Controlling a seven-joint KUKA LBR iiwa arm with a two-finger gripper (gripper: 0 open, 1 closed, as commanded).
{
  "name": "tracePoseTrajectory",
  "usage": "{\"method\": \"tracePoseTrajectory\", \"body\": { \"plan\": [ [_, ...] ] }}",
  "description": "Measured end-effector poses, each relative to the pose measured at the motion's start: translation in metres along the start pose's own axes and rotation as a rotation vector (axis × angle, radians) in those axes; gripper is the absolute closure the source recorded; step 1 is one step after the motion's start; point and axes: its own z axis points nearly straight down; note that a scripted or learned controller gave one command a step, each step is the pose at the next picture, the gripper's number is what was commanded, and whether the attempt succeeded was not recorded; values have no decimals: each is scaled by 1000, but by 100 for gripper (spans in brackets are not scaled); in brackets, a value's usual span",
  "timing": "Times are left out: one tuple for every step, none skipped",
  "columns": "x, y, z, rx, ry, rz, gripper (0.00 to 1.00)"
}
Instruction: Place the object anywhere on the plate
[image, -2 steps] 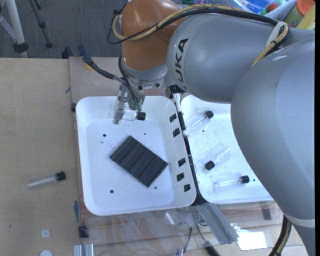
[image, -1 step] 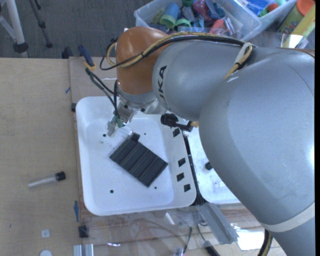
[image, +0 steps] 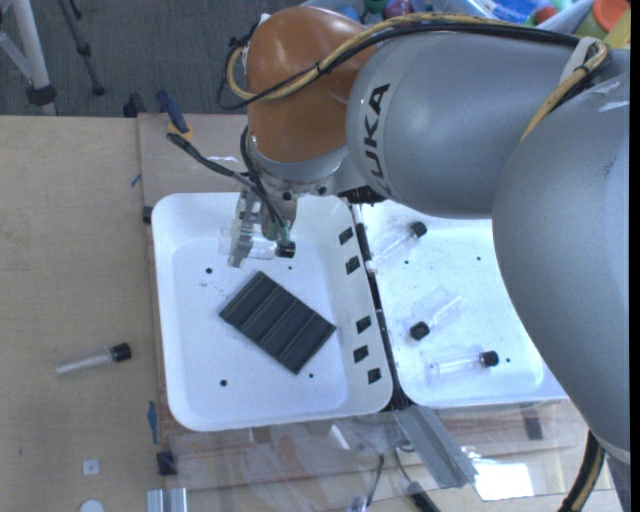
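A dark ribbed rectangular plate (image: 278, 321) lies flat at a slant in the left bin (image: 190, 400). Just above its far corner hangs my gripper (image: 257, 243), under the orange wrist band. Its fingers are shut on a clear vial (image: 233, 241) that lies crosswise between them. The vial's black cap (image: 286, 250) sticks out on the right side. The vial hovers over the bin floor at the plate's upper edge, slightly left of the plate's middle.
The right bin (image: 520, 385) holds three more clear vials with black caps (image: 408, 236) (image: 436, 313) (image: 460, 361). Another vial (image: 92, 358) lies on the wooden bench left of the bins. The arm's large grey body covers the upper right.
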Motion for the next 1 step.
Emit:
{"method": "tracePoseTrajectory", "body": {
  "plan": [
    [-19,2,80,6,5,508,100]
  ]
}}
